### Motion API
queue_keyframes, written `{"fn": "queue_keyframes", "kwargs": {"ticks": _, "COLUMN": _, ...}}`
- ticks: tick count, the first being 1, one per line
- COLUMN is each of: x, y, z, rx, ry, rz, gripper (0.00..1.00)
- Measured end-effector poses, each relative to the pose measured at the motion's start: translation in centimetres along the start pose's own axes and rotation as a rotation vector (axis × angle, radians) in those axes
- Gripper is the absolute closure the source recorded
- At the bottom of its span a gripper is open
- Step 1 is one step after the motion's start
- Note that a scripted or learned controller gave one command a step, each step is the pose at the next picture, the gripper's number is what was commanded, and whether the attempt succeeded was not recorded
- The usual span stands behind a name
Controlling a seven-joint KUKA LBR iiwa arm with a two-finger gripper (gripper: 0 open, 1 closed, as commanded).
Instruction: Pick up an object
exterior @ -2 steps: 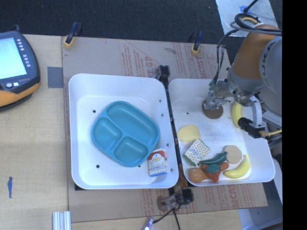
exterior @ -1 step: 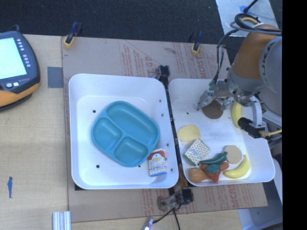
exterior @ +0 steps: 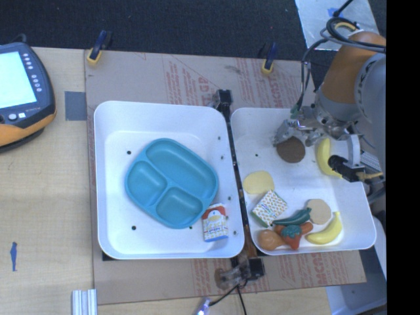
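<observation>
The gripper (exterior: 293,131) hangs low over the right bin's (exterior: 262,120) far edge, just above a brown round object (exterior: 291,151); whether its fingers are wide or narrow I cannot tell; nothing looks lifted yet, so the pick remains; open floor lies left of it, a banana (exterior: 323,156) crowds its right.

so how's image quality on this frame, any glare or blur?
Camera view: even lighting, soft short shadows; mild glare on the shallow white right bin rim; small items like the white carton with red print look soft; the claw over the round brown object is blurry.
</observation>
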State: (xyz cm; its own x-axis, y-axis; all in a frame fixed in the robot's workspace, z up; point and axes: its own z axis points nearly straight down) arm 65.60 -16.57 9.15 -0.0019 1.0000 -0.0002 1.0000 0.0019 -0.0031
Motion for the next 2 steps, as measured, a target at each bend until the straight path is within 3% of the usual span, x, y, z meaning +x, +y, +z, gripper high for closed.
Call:
{"fn": "queue_keyframes", "kwargs": {"ticks": 1, "x": -0.08, "y": 0.24, "z": -1.42, "rx": -0.007, "ry": -0.002, "rz": -0.002, "gripper": 1.00}}
{"fn": "queue_keyframes", "kwargs": {"ticks": 2, "x": -0.08, "y": 0.23, "z": -1.40, "rx": -0.006, "ry": -0.002, "rz": -0.002, "gripper": 0.00}}
